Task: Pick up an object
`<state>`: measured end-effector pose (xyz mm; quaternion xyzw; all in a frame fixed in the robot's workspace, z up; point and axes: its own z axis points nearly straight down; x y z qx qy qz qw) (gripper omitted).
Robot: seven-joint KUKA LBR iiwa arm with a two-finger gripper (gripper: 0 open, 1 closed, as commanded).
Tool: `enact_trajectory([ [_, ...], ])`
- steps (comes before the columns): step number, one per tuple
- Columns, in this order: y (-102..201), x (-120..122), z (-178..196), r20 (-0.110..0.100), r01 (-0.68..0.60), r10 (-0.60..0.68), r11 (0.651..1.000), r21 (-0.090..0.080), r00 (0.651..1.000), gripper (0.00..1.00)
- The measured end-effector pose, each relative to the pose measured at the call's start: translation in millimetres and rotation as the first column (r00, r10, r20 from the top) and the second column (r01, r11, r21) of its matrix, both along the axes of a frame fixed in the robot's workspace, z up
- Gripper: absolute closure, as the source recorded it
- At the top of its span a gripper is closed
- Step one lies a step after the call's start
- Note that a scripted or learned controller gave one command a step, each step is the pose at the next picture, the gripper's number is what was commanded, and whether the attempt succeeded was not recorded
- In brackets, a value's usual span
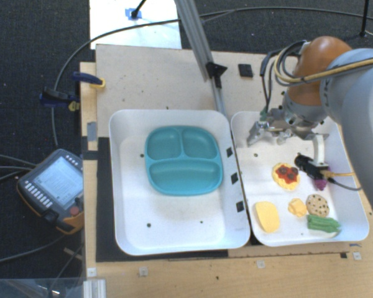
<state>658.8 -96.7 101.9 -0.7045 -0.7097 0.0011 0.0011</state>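
Toy food sits in the right bin [256, 174], all in its near half: yellow disc w/ red topping [286, 175] closest to the claw [266, 135], nearer the camera and a bit to the right of it, not touching. Further toward the front rim: yellow wedge [267, 216], small yellow chunk [297, 207] just beside the choc-chip cookie [317, 205], and a green piece [323, 224] touching the cookie's near edge. The claw is over the bin's bare far-left part, near the wall shared w/ the left bin [130, 216], well apart from the wedge, cookie and green piece. Claw open or clenched: can't tell at this angle and res.

Arm [354, 85] comes in from the right, grey link across the bin's far-right corner, orange band [317, 67] above the wrist, wrist bent down and to the left toward the bin floor.

Left bin holds a teal divided plate [183, 160], approx. centred, lying flat. Both bins side by side on the counter [149, 73].
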Motion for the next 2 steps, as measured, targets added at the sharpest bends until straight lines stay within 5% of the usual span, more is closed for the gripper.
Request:
enact_trajectory([
  [1, 0, 1, -16, 0.006, 0.000, 0.000, 1.000, -0.001, 1.000, 0.00],
  [2, 0, 3, -3, 0.012, -0.002, 0.002, 1.000, -0.001, 1.000, 1.00],
])
